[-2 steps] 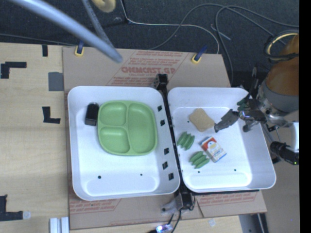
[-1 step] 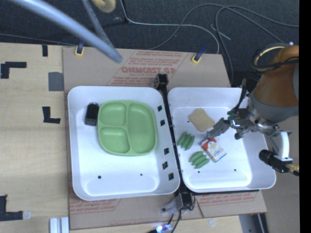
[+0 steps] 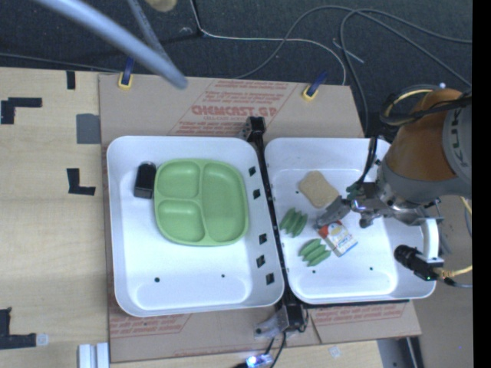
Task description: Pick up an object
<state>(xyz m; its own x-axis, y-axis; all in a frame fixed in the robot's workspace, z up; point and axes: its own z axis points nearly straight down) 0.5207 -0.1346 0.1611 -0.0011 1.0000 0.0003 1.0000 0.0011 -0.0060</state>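
Where the grey arm with its orange band (image 3: 426, 148) leans in from three o'clock, it covers the right wall of the right-hand shallow white bin (image 3: 337, 286), so free room there lies mostly toward the bin's six o'clock floor and its twelve o'clock strip. The left-hand shallow white bin (image 3: 126, 228) has open floor along its six o'clock side, below the green three-compartment plastic plate (image 3: 202, 202); a small black block (image 3: 144, 180) sits just beside the plate at its nine o'clock edge. A black divider with clips (image 3: 265, 205) runs between the two bins.

The two-finger gripper (image 3: 347, 209) hangs low over the middle of the right bin. At its eleven o'clock lies a tan sponge-like block (image 3: 317, 188), close by. At its six o'clock, touching or nearly touching the fingertips, is a small packet with red and blue print (image 3: 337, 238). Two green pea-pod shaped pieces lie farther toward nine o'clock: one (image 3: 293, 222) near the divider, the other (image 3: 314, 251) at about seven o'clock from the gripper.

Whether the fingers are spread or pressed together I cannot tell, since the wrist body and blur mask them. The packet's upper end merges with the fingertips, so contact is unclear. The arm's outer part is cut off at the edge.
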